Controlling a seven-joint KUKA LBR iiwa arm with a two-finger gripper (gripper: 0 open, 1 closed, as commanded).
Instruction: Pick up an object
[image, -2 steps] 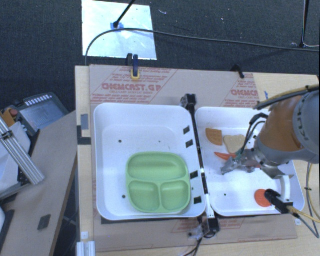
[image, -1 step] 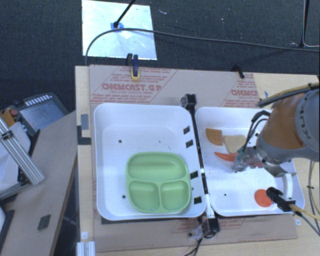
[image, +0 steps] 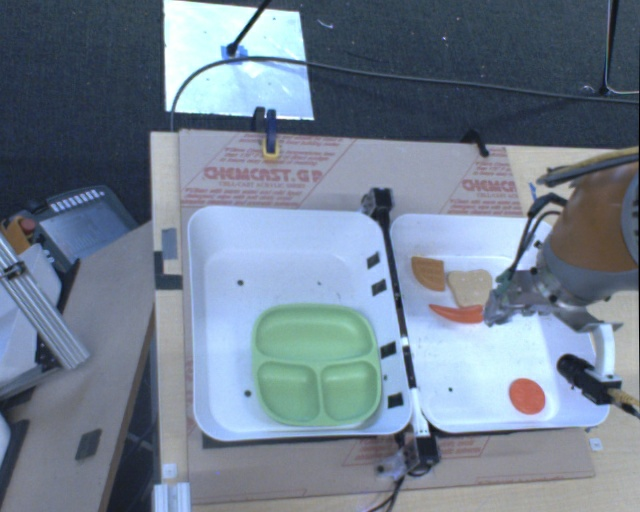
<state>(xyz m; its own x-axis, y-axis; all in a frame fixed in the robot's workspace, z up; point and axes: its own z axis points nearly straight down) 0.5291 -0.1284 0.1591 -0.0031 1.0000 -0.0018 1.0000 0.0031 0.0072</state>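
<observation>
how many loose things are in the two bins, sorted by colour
green: 1, the divided plate in the left bin
tan or brown: 2, a brown piece and a paler slice in the right bin
red or orange: 2, a long red piece and an orange disc
total: 5

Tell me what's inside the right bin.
The right bin holds a brown slice, a tan bread-like piece, a red strip and an orange-red disc. The gripper is beside the strip; the bin floor beneath the arm is covered.
</observation>
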